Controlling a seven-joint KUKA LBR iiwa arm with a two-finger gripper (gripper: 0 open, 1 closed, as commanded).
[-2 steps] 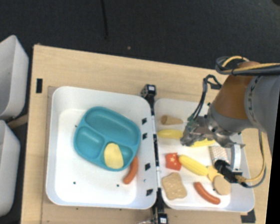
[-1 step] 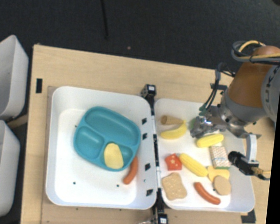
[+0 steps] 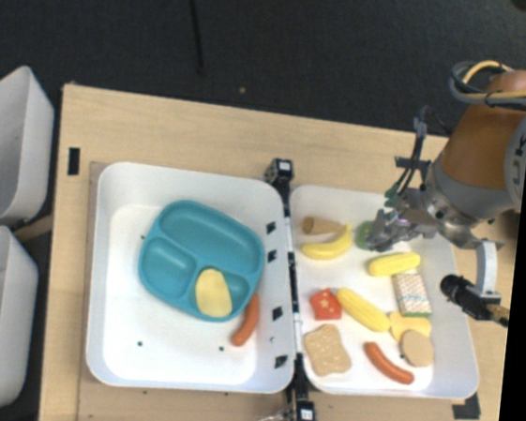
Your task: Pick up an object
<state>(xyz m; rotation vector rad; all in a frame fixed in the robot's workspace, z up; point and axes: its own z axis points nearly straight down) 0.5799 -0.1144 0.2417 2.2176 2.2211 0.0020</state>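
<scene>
The right bin [image 3: 465, 324] holds several toy foods: a banana [image 3: 327, 247], a brown piece [image 3: 321, 227], a green piece [image 3: 365, 233], a yellow oblong [image 3: 394, 263], a wafer [image 3: 411, 292], a corn cob [image 3: 363, 309], a red pepper [image 3: 326, 304], a bread slice [image 3: 327, 348], a sausage [image 3: 387, 362] and a round cookie [image 3: 416, 347]. My gripper [image 3: 392, 223] hangs low over the bin's far part, just right of the green piece and above the yellow oblong. I see nothing held in it.
The left bin [image 3: 108, 329] holds a blue divided plate [image 3: 198, 245] with a yellow lump [image 3: 213, 294] on it, and a second sausage [image 3: 247, 321] beside the plate. The grey and orange arm [image 3: 482, 154] comes in from the right. Black clips line the divider between the bins.
</scene>
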